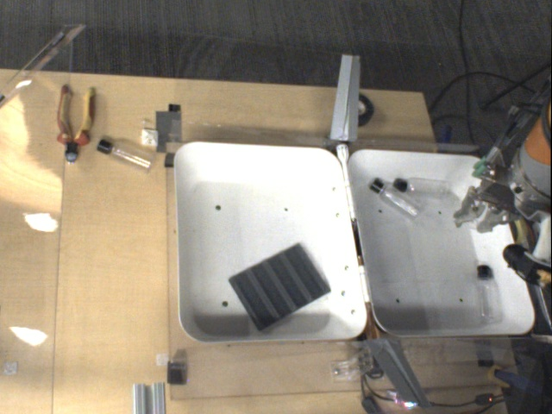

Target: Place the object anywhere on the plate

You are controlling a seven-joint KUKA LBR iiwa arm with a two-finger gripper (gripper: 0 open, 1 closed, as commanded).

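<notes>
On your worktop [112, 266] you have two shallow white bins side by side, touching along a centre seam. Left bin [259, 171]: one dark ribbed rectangular plate [279, 286], lying flat and turned at an angle, in the near half, close to the near wall but apart from it; the rest of that floor is bare white, so you have open room on the far side and to the plate's left. Right bin [414, 304]: a clear vial with a black cap [393, 196] lying on its side near the far-left corner, just beside a second small black cap [400, 183]; another clear vial with a black cap [486, 288] lies near the right wall, toward the near edge, well apart from the first. The claw [483, 207] hangs over the right side of the right bin, between the two vials and touching neither as far as you can see; whether it is spread or pressed together you cannot tell, and nothing is seen pinched in it. A grey upright bar [348, 100] stands at the far end of the seam. Off to the far left of the worktop: red-handled pliers [74, 119], a loose vial [125, 153], a small dark bracket [169, 128]
</notes>
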